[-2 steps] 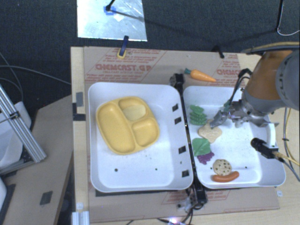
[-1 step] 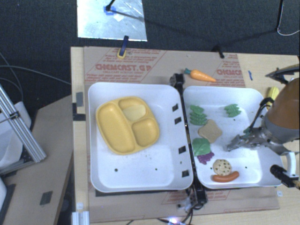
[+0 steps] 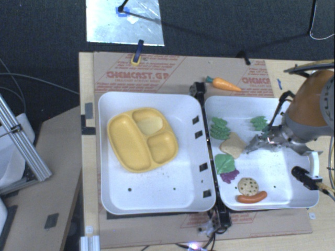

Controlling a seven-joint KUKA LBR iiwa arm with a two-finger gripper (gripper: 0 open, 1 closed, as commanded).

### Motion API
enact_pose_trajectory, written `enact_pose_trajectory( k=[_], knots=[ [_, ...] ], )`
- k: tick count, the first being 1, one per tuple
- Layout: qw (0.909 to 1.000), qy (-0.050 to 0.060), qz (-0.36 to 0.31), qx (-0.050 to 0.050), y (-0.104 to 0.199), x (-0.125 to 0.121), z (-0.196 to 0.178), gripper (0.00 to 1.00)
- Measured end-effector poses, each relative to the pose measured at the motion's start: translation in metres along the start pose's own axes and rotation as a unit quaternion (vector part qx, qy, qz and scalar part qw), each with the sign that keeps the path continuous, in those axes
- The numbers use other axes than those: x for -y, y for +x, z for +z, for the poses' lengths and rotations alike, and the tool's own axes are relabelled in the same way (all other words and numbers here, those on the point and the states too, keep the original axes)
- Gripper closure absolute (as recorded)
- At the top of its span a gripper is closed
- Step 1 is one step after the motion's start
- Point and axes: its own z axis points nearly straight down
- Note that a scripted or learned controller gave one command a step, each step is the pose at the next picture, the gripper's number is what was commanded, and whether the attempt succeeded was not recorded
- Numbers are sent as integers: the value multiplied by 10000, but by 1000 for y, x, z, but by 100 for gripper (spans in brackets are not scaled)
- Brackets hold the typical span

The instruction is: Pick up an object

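In the right bin (image 3: 293, 192) lies a scatter of toy food: a tan bread slice (image 3: 233, 145) near its middle, a green leafy piece (image 3: 219, 128) above that, another green piece (image 3: 258, 122) toward the upper right, a green leaf (image 3: 225, 163) with purple grapes (image 3: 229, 177) just below it, a speckled cookie (image 3: 247, 185) and an orange-red sausage (image 3: 252, 196) along the near wall. The gripper (image 3: 255, 143) sits low over this bin, its tips just right of the bread slice; whether the jaws are open or closed cannot be told, and nothing is seen between them. The arm (image 3: 311, 114), orange-banded, comes in from the right.

The left bin (image 3: 112, 192) holds a yellow divided tray (image 3: 142, 138) with three compartments, lying tilted on the white floor. The bins touch along a black hinge strip (image 3: 205, 150).

Both bins rest on a cardboard sheet (image 3: 157, 75) printed with red lettering, laid on a light wooden bench (image 3: 86, 77). A toy carrot (image 3: 223, 83) lies on the cardboard just above the right bin, and a blue and yellow clip (image 3: 137, 53) sits at the sheet's far edge. Beyond, on dark carpet (image 3: 42, 25), is a shiny foil-like square (image 3: 124, 13) with a blue mark. An aluminium frame (image 3: 18, 140) stands at the left, with cables trailing over the floor.
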Motion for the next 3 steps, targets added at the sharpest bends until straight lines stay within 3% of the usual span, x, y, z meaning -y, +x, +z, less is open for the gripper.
enact_pose_trajectory(
  k=[1,2,3],
  knots=[
    [10000,61,18,-30,59,76,1,0],
    [10000,-8,36,20,-3,22,0,0],
    [10000,17,-12,-6,66,6,1,0]
  ],
)
